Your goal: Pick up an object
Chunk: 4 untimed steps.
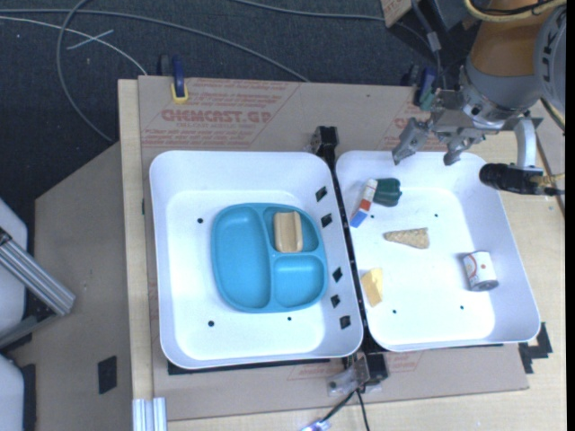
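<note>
Your gripper [425, 148] hangs over the back edge of the right bin [503, 317], with its 2 fingers spread apart and nothing between them, so the claw is let go and holds no thing yet. The things you could pick all lie in that right bin: a small green block [388, 190] near the back left, with a white tube [364, 203] with red and blue ends just beside it, a tan wedge [407, 237] in the middle, a yellow piece [372, 286] close to the wall between the bins, and a little white can [480, 270] on the right side. The left bin [180, 241] holds a blue plate [252, 268] with 3 sections, and a tan block [287, 232] lies in one of them. Here is what could go wrong, as I judge it. The green block and the white tube lie so close that your fingers might land on both and push 1 away. The can looks round, so it may roll off when a finger bumps it. The tan wedge and the yellow piece look flat and low, so the fingers might slide over them and close on air. The yellow piece is also near the wall, and a finger could hit that wall on the way down.
</note>
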Each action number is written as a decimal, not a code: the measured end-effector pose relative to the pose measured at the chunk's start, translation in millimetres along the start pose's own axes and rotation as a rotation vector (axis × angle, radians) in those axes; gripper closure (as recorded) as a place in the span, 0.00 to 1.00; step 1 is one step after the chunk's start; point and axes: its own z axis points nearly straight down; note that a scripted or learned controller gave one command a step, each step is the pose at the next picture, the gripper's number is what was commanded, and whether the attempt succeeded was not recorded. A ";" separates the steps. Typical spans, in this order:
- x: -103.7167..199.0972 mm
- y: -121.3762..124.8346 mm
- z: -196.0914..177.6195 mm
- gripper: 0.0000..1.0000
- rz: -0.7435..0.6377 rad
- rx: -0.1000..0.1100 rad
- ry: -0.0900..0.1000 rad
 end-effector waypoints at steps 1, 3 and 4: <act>0.1 2.2 -6.9 0.00 -0.002 -0.012 -0.001; -4.8 2.2 111.2 0.00 -0.002 -0.005 -0.001; -5.4 9.4 122.8 0.00 -0.003 -0.032 -0.004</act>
